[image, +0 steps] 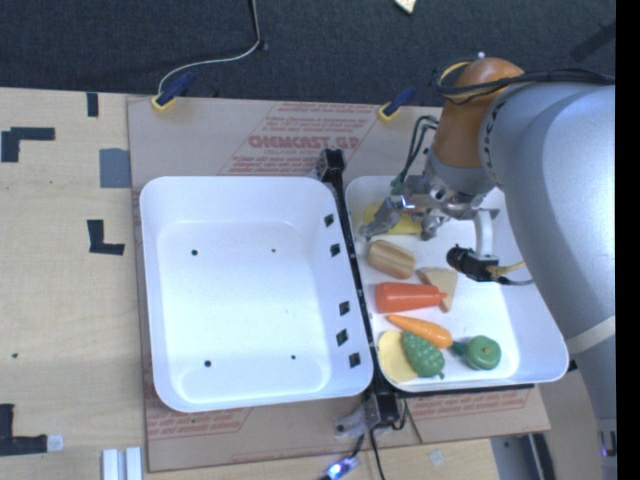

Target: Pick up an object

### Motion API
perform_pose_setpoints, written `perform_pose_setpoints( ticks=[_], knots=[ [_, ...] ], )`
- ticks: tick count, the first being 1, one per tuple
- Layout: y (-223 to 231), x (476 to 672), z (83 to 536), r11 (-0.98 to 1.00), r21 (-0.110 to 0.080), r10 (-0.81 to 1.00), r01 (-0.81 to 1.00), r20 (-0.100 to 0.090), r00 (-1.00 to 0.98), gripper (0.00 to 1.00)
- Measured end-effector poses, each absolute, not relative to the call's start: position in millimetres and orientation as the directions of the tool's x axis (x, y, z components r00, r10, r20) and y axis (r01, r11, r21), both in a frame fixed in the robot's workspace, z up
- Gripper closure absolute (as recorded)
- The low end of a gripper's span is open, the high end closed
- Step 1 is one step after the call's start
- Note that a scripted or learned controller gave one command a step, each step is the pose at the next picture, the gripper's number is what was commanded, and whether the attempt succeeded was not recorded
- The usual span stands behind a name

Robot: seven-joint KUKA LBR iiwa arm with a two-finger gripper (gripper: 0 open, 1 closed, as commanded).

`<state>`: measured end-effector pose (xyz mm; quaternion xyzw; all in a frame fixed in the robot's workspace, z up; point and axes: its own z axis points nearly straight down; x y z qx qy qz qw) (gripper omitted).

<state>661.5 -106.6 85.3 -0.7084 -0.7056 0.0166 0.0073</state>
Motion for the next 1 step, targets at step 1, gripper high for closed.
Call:
perform_pose_setpoints(
  ticks=[1],
  knots=[
    [-106.3,661.5,85.3,-0.005,-0.034,1.0,0.999,-0.014,0.004,0.0]
  ],
)
